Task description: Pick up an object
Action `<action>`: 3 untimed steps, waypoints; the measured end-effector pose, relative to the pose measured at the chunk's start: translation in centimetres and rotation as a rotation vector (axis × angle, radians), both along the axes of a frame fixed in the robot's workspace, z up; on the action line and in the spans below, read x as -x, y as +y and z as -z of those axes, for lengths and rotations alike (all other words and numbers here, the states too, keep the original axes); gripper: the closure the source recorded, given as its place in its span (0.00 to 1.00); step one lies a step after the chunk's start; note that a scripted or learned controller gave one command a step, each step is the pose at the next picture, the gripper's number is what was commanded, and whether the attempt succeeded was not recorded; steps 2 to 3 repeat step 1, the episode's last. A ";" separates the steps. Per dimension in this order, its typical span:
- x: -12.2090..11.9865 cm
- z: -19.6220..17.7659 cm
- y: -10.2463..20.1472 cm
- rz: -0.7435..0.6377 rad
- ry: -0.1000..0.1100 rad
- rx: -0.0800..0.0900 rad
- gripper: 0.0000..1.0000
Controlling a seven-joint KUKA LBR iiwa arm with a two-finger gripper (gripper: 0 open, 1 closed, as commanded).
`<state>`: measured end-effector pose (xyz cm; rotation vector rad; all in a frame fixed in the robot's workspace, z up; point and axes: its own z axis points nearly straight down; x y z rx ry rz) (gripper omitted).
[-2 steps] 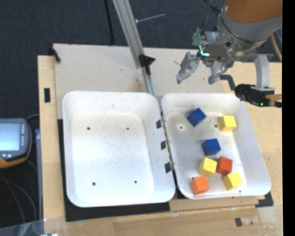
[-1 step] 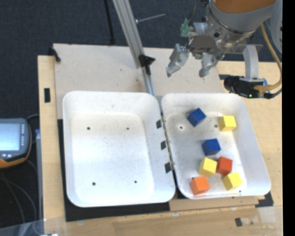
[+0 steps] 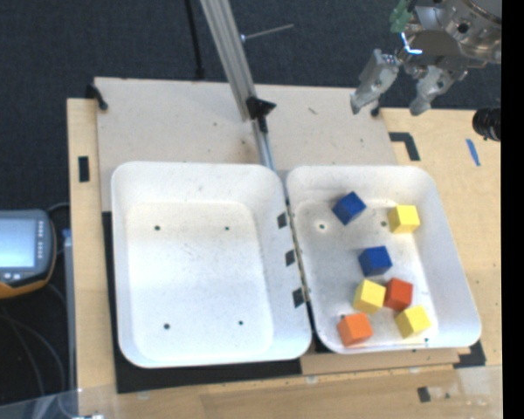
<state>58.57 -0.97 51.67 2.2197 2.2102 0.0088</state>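
My gripper [image 3: 396, 92] hangs high above the bench's back right, beyond the far rim of the right bin [image 3: 447, 234]. Its two fingers are spread apart with nothing between them. Down in the right bin lie several small cubes: a blue cube [image 3: 349, 207] near the back, a yellow cube [image 3: 403, 218] to its right, a second blue cube [image 3: 375, 260] in the middle, then a yellow cube [image 3: 369, 296], a red cube [image 3: 398, 292], an orange cube [image 3: 355, 328] and another yellow cube [image 3: 412, 321] toward the front.
The left bin [image 3: 122, 260] sits beside the right one. A slanted aluminium post [image 3: 231, 51] rises from the bench behind the bins' shared edge. A small screen device [image 3: 13, 243] rests at the far left.
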 end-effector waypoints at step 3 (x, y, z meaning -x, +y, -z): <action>-1.4 -2.1 8.4 -0.014 0.005 -0.004 0.00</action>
